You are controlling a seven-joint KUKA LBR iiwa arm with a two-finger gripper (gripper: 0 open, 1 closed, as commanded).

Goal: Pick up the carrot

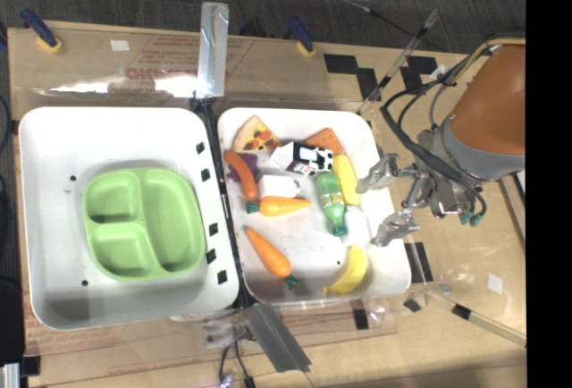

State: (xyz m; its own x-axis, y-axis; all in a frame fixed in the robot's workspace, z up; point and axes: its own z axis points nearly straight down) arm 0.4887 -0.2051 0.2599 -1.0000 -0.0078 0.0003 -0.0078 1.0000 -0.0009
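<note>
Claw [386, 201] sits at the right bin's [380, 145] right rim, fingers spread wide w/ nothing between them, one finger up near the yellow banana's upper end, the other lower by the rim. So this looks like the approach step; no grasp yet. Two carrots in the right bin: one [279, 206] lying roughly crosswise mid-bin, left of the green bottle [332, 203]; another [268, 252] lower-left of it, slanted, w/ bare floor around it. Next move prob. needs the claw carried left over the bottle and upright banana [346, 178], then dropped w/ jaws across the carrot's narrow width. Mid carrot is crowded: bottle just beside its tip, purple-and-orange veg [241, 170] just above-left. Lower carrot has more open room, tho the left wall is near its top end and the second banana [351, 271] lies to its right. Left bin holds a green tray [141, 221], well apart.
</note>
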